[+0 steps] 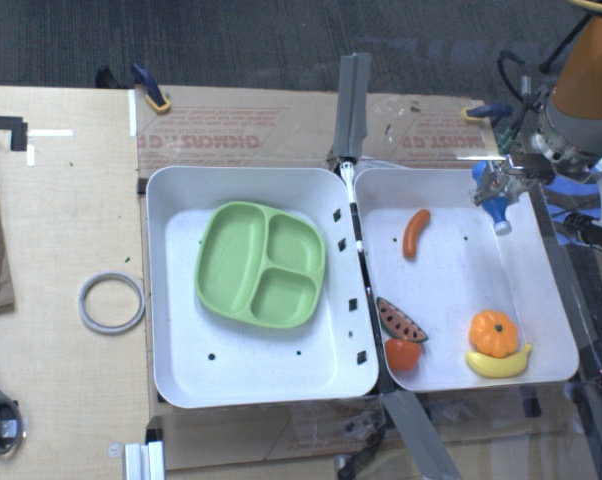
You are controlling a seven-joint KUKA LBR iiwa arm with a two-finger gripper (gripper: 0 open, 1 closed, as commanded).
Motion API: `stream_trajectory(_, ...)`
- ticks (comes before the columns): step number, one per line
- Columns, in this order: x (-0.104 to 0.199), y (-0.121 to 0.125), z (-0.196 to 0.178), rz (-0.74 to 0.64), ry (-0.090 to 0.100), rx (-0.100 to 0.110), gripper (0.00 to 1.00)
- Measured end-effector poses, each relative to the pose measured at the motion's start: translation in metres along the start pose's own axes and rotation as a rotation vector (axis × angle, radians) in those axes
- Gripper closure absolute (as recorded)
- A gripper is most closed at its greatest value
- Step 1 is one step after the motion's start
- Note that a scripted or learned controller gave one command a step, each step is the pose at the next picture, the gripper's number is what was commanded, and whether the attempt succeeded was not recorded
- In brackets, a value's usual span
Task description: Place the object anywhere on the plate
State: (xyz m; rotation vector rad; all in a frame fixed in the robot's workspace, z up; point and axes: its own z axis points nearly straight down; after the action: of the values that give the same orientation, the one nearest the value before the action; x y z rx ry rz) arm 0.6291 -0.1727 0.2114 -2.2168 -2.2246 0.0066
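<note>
Two white bins (171,298) hold one green plate (261,265) and five toy foods (415,233); gripper (497,206) fingers' state unclear.

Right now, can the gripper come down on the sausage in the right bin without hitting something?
Probably yes. The sausage lies alone on the bare floor of the right bin, apart from the other toy food near the front, and nothing covers it. The gripper hangs over the bin's back right corner.
</note>
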Motion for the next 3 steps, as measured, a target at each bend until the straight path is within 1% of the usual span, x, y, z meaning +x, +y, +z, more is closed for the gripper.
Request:
stream_trajectory(1, 0.071, 0.030, -0.037, 0.001, 0.001, -0.002, 1.00)
stream_trajectory(2, 0.128, -0.025, 0.022, 0.002, 0.001, 0.002, 1.00)
stream_trajectory(3, 0.195, -0.011, 0.022, 0.003, 0.001, 0.001, 1.00)
